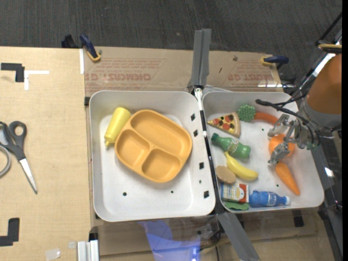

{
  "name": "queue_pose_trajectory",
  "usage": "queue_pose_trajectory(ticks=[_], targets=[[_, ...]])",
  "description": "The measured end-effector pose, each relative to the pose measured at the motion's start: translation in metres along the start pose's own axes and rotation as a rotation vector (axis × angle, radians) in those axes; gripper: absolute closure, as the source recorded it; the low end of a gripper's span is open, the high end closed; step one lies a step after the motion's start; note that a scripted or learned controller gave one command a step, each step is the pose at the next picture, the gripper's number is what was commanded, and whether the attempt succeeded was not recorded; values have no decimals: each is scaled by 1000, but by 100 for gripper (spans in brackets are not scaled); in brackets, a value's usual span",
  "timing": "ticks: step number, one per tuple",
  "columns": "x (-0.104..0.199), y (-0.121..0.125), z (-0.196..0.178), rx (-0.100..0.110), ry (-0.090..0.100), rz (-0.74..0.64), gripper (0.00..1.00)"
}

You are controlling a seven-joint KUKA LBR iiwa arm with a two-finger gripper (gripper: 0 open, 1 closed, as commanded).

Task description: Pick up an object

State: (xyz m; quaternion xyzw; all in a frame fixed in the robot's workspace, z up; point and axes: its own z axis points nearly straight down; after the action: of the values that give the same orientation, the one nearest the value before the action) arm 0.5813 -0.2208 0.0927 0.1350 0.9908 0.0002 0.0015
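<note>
While the tool (283, 137) was lowered into the right bin (315, 203) | its fingers were seen apart, astride an orange object (278, 144) | carrot (287, 178) lay just below.

Two white bins sit side by side on the table. The left bin (109, 200) holds an orange divided tray (154, 144) with a yellow bottle (116, 125) touching its left edge. The right bin (312, 194) is crowded — pizza slice (226, 123), green bottle (231, 145), banana (241, 169), blue bottle (267, 199), carrot (287, 178). The gripper (280, 143) hangs over an orange object (278, 143) near the right wall. Scissors (19, 151) lie on the table — far left.
</note>
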Motion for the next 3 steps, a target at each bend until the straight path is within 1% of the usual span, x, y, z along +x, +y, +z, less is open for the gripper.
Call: queue_pose_trajectory(ticks=[1,2,3], targets=[[36,2,0,1,0,-8,0],[35,3,-10,1,-4,-11,100],[0,54,1,0,-1,13,100]])
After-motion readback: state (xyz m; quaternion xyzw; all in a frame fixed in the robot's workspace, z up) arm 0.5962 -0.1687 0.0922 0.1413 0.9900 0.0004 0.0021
